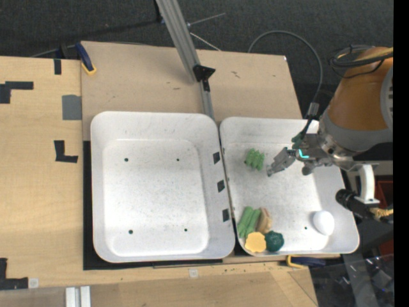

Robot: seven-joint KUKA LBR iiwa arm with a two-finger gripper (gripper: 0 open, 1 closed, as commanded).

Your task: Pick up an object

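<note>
Pale wooden desk [160, 88] bears speckled white bins; our gripper [276, 166], fingers' spacing unreadable, hangs beside a ridged green block [254, 159].

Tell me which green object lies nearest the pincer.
The light green ridged piece, alone in the right bin's upper middle, just left of the pincer. The other green things cluster at the bin's lower-left corner.

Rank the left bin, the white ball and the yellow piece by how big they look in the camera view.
1. left bin, by far the largest.
2. and 3. white ball and yellow piece: they look about alike, so no ranking between them.
</note>
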